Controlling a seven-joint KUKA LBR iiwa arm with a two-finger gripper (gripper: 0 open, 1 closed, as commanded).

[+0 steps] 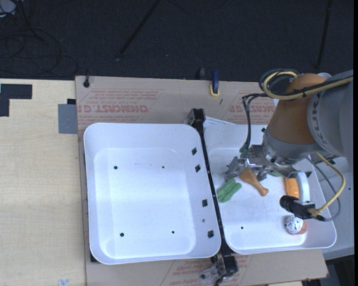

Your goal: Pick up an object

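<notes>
My gripper [246,170] hangs low over the right bin [268,243], near its left-centre. An orange carrot-shaped piece [255,182] lies directly under it, partly covered by the gripper, and I cannot see whether they touch. A green ridged object [229,190] lies just to the lower left of the gripper, close to the divider. An orange block [292,187] sits to the right, and a small white ball with red marks [295,225] rests near the bin's front right corner.
The left bin [98,159] lies beside the right one, separated by a black divider rail [206,177]. The arm's grey and orange body [298,121] overhangs the right bin's back right part. Cardboard [143,103] lies under both bins.
</notes>
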